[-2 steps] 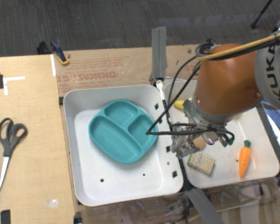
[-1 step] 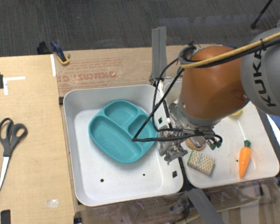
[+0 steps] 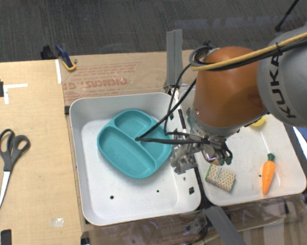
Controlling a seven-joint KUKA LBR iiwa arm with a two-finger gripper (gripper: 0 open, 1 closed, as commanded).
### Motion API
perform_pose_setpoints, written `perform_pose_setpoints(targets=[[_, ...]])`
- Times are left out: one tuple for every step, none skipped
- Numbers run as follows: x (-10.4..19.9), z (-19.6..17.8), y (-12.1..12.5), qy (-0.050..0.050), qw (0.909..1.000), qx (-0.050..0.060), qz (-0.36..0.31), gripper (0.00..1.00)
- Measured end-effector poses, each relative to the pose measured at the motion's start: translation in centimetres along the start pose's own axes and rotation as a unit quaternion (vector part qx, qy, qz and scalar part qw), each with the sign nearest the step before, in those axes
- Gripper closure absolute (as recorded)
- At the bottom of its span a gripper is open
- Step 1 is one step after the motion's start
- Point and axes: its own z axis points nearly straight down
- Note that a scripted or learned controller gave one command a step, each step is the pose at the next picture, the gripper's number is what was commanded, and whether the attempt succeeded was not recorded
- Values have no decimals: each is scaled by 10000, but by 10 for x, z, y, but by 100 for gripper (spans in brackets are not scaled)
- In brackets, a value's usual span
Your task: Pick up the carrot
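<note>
Arm [image 3: 235,85] fills upper right, orange band closest to camera, grey link running off right edge. Gripper [image 3: 191,156] hangs below it over the seam between the two bins, at left bin's [image 3: 88,167] right side; can't tell its state, too cluttered with cables. Carrot [image 3: 268,174] lies in right bin [image 3: 292,187], near-right corner, leaf end pointing far, well apart from gripper. Patterned block [image 3: 221,178] sits between gripper and carrot, nearer gripper. Teal divided plate [image 3: 129,148] in left bin, tilted. Scissors [image 3: 9,153] on bench far left.
</note>
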Motion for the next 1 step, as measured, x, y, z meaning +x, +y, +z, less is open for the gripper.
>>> perform_pose_setpoints(targets=[[8,36,-54,5,9979,1,651,100]])
